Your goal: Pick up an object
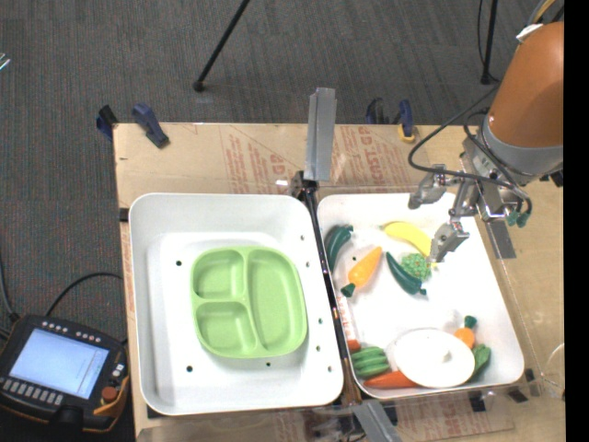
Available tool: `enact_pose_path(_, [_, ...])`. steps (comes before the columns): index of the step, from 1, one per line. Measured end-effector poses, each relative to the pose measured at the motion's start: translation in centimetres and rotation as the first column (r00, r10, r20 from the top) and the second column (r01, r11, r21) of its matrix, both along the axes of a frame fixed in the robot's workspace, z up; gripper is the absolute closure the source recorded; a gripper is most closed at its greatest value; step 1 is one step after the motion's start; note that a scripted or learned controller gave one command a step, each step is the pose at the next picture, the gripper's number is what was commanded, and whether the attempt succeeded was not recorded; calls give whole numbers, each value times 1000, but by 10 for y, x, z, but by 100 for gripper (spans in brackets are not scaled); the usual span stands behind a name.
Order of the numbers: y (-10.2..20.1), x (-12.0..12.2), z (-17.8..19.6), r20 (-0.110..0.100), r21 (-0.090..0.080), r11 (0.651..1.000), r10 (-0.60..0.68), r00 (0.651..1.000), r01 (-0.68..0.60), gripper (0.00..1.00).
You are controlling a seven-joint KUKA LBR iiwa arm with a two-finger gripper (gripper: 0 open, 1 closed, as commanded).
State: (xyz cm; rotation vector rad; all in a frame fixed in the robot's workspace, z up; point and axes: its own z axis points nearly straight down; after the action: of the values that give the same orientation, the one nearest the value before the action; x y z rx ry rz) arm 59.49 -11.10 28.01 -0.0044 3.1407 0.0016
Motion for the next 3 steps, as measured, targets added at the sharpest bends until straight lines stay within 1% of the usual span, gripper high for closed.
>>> enact_pose_path(1, [-16,-16,-194,-3,1,979,202,979,-202,0])
enact_pose_path(2, [23,-16,-191,0,-5,973,233,973,-233,0])
enact_pose_path(3, [-24,-59,-192,2,0,988,153,988,-153,0])
